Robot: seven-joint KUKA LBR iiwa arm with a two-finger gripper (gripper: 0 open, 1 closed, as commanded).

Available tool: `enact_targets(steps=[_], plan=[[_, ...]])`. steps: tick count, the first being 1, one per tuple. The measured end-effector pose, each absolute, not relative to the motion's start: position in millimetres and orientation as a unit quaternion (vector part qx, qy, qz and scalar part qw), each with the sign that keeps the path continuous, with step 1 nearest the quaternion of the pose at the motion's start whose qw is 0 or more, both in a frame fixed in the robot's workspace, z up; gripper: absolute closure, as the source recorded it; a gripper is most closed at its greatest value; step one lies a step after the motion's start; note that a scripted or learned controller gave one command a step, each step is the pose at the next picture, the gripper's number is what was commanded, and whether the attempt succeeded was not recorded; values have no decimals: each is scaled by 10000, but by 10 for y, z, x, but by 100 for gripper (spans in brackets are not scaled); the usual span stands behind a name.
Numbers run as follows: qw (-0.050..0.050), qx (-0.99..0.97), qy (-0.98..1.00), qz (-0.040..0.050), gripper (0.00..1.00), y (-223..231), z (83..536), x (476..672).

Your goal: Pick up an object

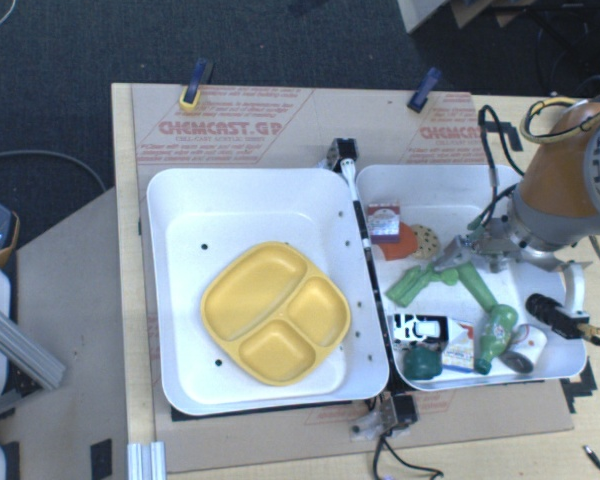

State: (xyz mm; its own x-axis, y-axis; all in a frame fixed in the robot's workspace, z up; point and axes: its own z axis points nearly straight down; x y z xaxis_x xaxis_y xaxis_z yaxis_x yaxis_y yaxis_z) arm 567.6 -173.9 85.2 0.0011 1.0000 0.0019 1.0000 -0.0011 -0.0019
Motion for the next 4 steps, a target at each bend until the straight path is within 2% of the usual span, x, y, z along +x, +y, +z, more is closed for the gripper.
enact_targets(steps=[1, 2, 3, 4], plan=[[-46, -7073, -7069, -28, 100, -1751, 1014, 5708], [-32, -7075, -7067, -10, 100, -1805, 1459, 5689], [-44, -7065, -7077, -19, 100, -1770, 2077, 5768], [-29, -7067, -7075, -12, 100, -1771, 2264, 5779]])
